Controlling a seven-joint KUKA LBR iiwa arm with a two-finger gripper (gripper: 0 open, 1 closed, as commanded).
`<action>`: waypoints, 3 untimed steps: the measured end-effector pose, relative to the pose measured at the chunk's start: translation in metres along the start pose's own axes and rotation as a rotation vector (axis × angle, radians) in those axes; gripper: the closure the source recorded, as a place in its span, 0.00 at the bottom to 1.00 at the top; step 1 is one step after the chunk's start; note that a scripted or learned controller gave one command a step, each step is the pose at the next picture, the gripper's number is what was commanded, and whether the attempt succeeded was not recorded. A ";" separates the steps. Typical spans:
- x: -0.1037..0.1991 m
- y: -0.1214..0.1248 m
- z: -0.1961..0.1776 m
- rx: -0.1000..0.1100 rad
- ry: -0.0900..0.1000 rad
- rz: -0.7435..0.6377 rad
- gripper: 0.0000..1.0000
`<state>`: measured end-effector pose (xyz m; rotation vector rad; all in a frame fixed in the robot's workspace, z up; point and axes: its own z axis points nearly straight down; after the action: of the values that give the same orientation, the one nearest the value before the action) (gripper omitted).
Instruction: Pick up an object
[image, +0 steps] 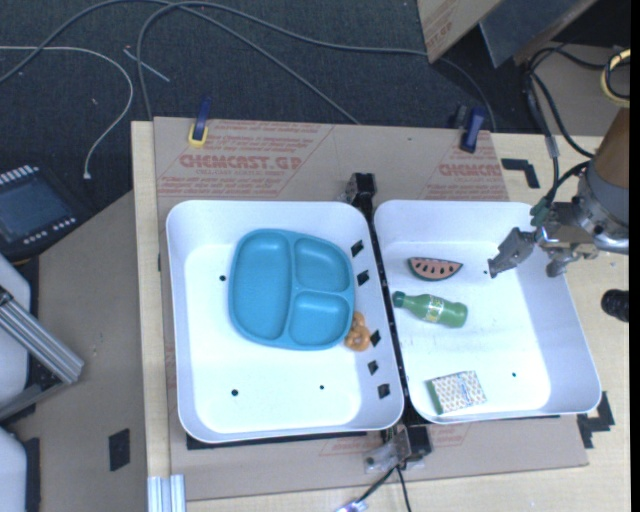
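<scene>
The two-finger hand (525, 255) is seen at the right of the camera view, above the upper right part of the right shallow white bin (570, 340), with its fingers spread apart and nothing between them. Three candidate objects are located in that bin: a watermelon-slice toy with a red face and green rind (435, 268) near the upper left, a green plastic bottle with a yellow label (432, 309) lying on its side just below the slice, and a small flat packet with a speckled pattern (456, 391) near the bin's lower edge. In the left shallow white bin (200, 300), a blue compartmented plastic plate (292, 289) is found, with a small orange-brown item (357, 333) touching its lower right rim. The step in hand is judged to be the approach, as no object is yet enclosed. The watermelon slice is nearest to the hand and is judged the most convenient target. For a sound grasp, the fingers should be centred over the chosen object, aligned across its narrow dimension, and lowered fully before closure. The bottle, being round, is judged liable to roll if struck off-centre.
</scene>
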<state>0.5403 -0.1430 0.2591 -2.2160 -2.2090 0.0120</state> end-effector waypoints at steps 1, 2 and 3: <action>0.000 0.002 -0.007 -0.013 -0.002 -0.003 0.00; -0.002 0.011 0.051 -0.007 -0.001 -0.003 0.00; -0.002 0.014 0.094 -0.009 -0.001 -0.003 0.00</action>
<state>0.5530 -0.1445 0.1646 -2.2174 -2.2173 0.0036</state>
